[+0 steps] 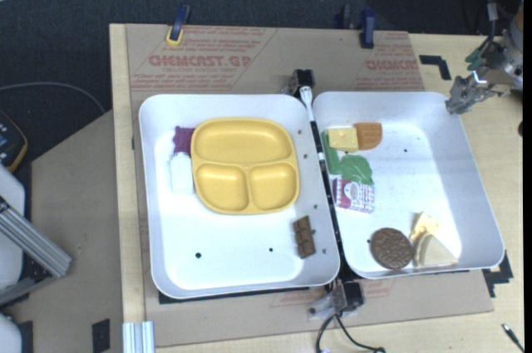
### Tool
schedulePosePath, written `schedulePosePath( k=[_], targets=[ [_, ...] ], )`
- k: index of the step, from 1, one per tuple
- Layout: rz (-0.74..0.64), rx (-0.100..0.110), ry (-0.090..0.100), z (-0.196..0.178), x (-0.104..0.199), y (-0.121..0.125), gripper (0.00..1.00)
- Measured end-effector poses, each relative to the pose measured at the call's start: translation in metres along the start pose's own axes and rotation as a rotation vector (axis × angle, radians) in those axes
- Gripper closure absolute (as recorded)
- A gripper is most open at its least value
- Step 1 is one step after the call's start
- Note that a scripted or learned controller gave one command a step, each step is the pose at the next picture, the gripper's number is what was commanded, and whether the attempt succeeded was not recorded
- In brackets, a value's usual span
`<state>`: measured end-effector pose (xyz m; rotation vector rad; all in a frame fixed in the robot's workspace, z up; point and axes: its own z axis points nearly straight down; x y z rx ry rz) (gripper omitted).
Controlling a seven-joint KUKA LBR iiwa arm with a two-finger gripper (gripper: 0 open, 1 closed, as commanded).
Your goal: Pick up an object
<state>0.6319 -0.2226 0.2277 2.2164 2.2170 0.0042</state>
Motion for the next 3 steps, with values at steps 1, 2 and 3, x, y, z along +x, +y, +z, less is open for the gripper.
schedulePosePath(
  k=[1,2,3],
  targets=[
    [-0.003,0.01,0.005,0.01,0.053,-0.018,1.0],
    [-0.005,0.01,0.005,0.014,0.108,-0.028,1.0],
    [-0.003,0.01,0.005,0.012,0.138,-0.041,1.0]
  ],
)
